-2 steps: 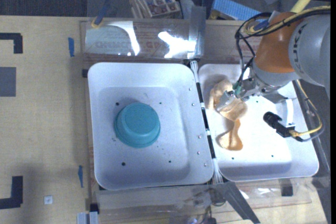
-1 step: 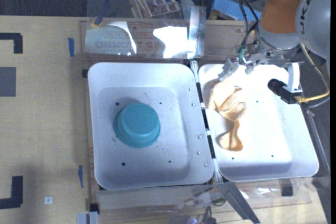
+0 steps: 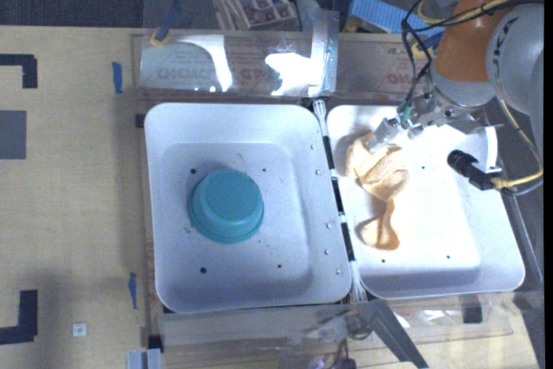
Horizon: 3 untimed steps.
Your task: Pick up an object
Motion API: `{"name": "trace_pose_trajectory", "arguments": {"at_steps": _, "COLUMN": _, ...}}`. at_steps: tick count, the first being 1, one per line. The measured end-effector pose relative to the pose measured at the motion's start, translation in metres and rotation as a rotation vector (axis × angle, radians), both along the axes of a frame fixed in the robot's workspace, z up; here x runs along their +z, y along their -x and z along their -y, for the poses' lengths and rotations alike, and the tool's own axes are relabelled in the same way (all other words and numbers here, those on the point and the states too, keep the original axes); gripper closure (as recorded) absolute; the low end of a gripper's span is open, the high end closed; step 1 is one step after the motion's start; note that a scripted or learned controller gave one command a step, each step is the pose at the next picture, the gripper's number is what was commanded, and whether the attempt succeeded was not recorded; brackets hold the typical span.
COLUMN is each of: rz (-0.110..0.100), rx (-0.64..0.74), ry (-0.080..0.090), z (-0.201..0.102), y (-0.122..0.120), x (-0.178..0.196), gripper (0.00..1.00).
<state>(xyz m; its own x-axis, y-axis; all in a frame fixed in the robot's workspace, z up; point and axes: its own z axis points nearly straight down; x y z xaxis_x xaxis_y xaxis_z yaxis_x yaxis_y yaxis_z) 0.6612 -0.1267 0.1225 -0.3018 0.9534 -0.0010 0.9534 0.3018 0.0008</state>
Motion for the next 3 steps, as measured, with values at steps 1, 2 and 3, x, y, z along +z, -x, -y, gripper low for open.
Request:
{"name": "trace_pose_trajectory", "arguments": {"at_steps": 1, "rz": 0.011, "rx": 0.204, "ry": 0.002, "z": -0.019, "y": 0.007, "x": -0.030, "gripper": 0.00}}
{"name": "trace_pose_trajectory", "arguments": {"at_steps": 2, "rz": 0.019, "rx": 0.201, "ry": 0.002, "z": -0.019, "y": 0.005, "x": -0.018, "gripper": 1.00}}
{"name": "trace_pose_trajectory", "arguments": {"at_steps": 3, "rz": 0.003, "rx": 0.064, "ry": 0.001, "z": -0.070, "y": -0.006, "x": 0.081, "gripper": 1.00}}
